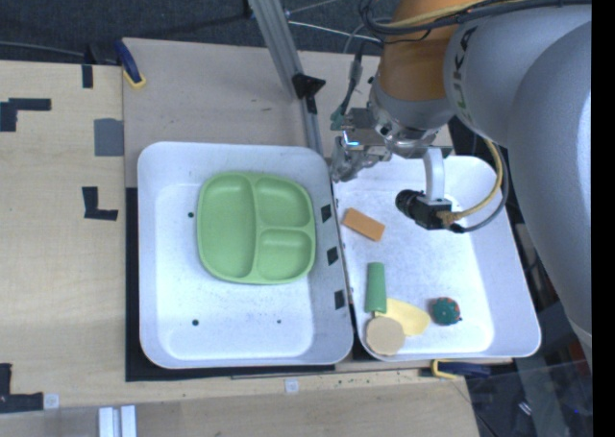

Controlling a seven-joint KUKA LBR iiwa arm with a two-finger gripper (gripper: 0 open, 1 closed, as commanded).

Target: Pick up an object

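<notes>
Orange block (363, 224) lies flat in the right bin (480, 233), upper-left part, tilted a bit, apart from everything else. Gripper (348, 162) hangs near the block's 11 o'clock, over the bin's top-left corner by the divider; can't tell whether the claw is open or closed, and nothing visible in it.

At the block's 6 o'clock: green cylinder (375, 287), standing lengthwise up-down. Its lower end touches a tan disc (385, 335) w/ a yellow piece (411, 317) just beside, at the disc's 2 o'clock. Small dark-green round thing w/ a red spot (444, 310) sits at 3 o'clock of the yellow piece, near but apart.

Black fitting w/ yellow cable (428, 209) hangs off the arm at the block's 3 o'clock.

Left bin (163, 320) at 9 o'clock holds a green divided plate (257, 227), 3 compartments.
</notes>
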